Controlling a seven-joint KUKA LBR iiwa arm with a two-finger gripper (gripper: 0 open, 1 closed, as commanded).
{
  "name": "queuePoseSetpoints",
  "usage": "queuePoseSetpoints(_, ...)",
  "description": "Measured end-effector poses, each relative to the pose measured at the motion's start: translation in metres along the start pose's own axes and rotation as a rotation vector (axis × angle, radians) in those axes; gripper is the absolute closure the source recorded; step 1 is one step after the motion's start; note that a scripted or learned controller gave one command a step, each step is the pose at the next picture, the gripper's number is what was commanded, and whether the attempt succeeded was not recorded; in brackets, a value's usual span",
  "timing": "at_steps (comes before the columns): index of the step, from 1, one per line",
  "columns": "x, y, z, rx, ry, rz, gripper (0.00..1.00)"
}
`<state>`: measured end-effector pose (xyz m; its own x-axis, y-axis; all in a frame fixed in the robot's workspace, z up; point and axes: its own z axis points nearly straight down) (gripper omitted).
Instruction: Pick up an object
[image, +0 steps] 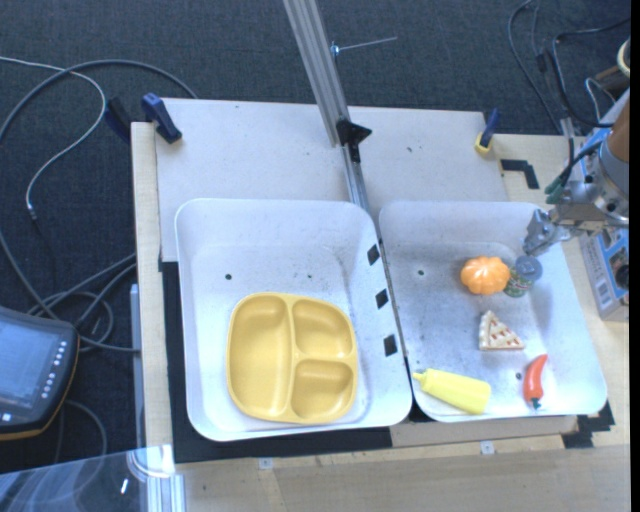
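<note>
A: Where was the pincer (540, 232)?

B: Low over the right bin (440, 225). I couldn't tell whether it was spread or pinching.

A: The nearest thing?

B: A small can (520, 277) just below it, touching an orange pumpkin (484, 276).

A: The risk?

B: Those 2 crowded together; a descent could knock the can over.

The counter (260, 150) was a pale board carrying two white bins side by side. The left bin (200, 240) sat toward 8 o'clock, the right bin (440, 230) toward 4 o'clock, their inner edges touching. A blue clamp (160, 115) gripped the 10 o'clock corner, a yellow clamp (487, 135) the 2 o'clock corner.
</note>
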<state>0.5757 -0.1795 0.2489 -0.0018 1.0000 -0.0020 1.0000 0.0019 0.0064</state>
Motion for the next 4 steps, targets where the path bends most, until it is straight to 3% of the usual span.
queuePoseSetpoints(1,0.057,0.019,-0.005,0.002,0.003,-0.006,1.0)
queuePoseSetpoints(4,0.204,0.044,-0.004,0.003,0.004,-0.006,1.0)
